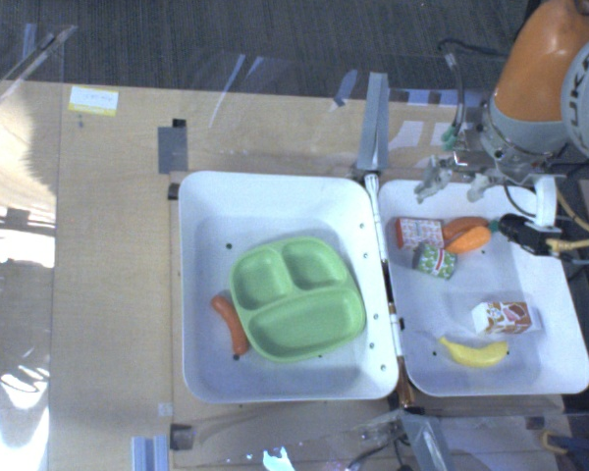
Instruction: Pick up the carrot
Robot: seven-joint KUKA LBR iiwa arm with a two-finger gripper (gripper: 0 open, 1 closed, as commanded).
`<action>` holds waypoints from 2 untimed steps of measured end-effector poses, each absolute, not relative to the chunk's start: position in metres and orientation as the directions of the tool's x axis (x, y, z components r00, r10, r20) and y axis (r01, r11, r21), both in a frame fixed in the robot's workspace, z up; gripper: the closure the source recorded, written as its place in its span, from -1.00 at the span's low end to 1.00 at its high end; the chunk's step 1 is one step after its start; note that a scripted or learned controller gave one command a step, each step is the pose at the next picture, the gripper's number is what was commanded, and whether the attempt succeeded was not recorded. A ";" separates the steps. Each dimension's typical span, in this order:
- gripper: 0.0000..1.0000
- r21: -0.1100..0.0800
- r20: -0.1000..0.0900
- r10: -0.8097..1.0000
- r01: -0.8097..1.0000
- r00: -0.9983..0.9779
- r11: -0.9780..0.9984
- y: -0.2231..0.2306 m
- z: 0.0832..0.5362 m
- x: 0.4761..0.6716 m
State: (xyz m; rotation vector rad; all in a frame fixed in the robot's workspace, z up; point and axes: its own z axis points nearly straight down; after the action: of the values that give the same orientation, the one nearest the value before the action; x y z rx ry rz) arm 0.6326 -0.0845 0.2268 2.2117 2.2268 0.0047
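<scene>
1. Bench (98, 292): light wood surface bearing two shallow white bins side by side; a small yellow label (93, 99) lies near its far left corner.
2. Left bin (201, 263): holds a green divided plate (296, 298) with three compartments, set near the bin's centre, slightly toward the near side.
3. Sausage (231, 323): orange-red, lying in the left bin just beside the plate's left edge, toward the near left corner.
4. Right bin (560, 351): touches the left bin along the shared rim.
5. Red-and-white carton (418, 233): in the right bin near the far left corner.
6. Green patterned packet (435, 261): just in front of the carton, touching or nearly touching it.
7. Carrot (468, 235): orange, lying on the right bin's floor near the far edge, just right of the carton, with its far end close to a dark fitting on the arm.
8. Banana (474, 352): yellow, near the right bin's near edge.
9. Small milk carton (503, 317): white with brown print, just behind the banana.
10. Gripper (454, 177): hangs over the right bin's far rim, behind the carrot and apart from it; fingers spread open, nothing between them.
</scene>
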 end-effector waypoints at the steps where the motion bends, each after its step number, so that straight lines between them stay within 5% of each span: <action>1: -1.00 0.004 -0.001 1.000 1.000 0.005 -0.005 -0.117 0.170 0.580; 2: -1.00 0.007 -0.002 0.998 0.998 -0.069 0.069 -0.153 0.096 0.598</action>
State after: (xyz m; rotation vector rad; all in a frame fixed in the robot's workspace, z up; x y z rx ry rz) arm 0.5979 -0.1532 0.0957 2.1397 2.2921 0.0057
